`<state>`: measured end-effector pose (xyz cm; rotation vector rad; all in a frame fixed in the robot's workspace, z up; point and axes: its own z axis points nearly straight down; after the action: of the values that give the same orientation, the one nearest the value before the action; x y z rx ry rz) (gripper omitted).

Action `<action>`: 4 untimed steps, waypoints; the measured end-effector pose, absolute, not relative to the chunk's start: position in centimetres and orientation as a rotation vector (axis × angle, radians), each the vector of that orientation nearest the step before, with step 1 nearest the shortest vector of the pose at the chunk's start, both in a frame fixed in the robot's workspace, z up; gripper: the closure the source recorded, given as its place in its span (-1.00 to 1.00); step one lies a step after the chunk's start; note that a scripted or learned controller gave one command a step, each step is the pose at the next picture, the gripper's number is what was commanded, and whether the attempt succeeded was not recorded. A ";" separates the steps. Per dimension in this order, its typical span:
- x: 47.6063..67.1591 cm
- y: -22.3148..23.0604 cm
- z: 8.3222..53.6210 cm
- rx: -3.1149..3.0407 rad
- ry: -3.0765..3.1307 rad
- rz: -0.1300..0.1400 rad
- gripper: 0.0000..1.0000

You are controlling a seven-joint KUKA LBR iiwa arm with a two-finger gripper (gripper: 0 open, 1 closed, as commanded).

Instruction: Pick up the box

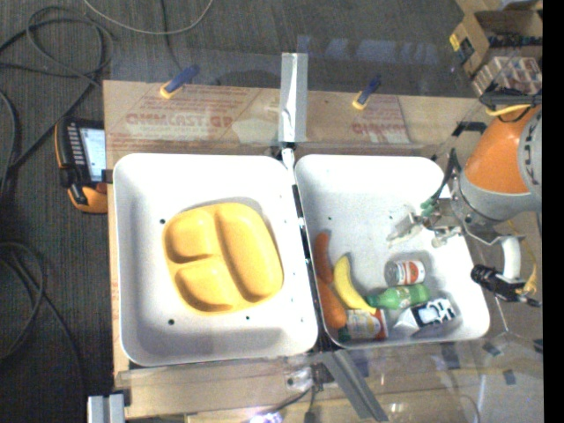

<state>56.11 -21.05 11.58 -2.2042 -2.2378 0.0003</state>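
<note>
Box (434, 314): it lay at the near right corner of the right bin (370, 176), close to the front wall, dark and white in colour, slightly tilted
Carton beside it (364, 324): a small packet with red and yellow print lay just to the left of the box, also against the front wall
Green bottle (398, 297): it lay on its side between the packet and the box, a little behind them
Can (406, 272): a red and white can lay just behind the green bottle
Banana (347, 283): it lay left of the can, curved, with one end near the green bottle
Carrot (327, 280): an orange carrot lay along the left wall of the right bin, just beside the banana
Gripper (416, 221): it hung over the back right part of the right bin, well apart from the box, pointing to the left; whether the fingers were apart or together I could not tell
Arm (498, 166): grey with the orange band, it reached in from the right side
Left bin (132, 183): it held a yellow tray (224, 256) with three compartments, lying in the middle
Surface (220, 117): brown board under both bins, with two clamps (178, 81) at the far edge
</note>
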 end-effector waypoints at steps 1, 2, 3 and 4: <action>50.7 -22.1 11.8 -1.995 -2.426 -0.005 -1.00; 49.1 -20.7 9.2 -2.027 -2.423 -0.016 -1.00; 49.4 -20.7 10.3 -2.031 -2.428 -0.021 1.00; 48.4 -12.0 19.8 -2.260 -2.181 0.002 1.00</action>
<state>48.42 -12.04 19.82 -2.2600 -2.1807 0.0017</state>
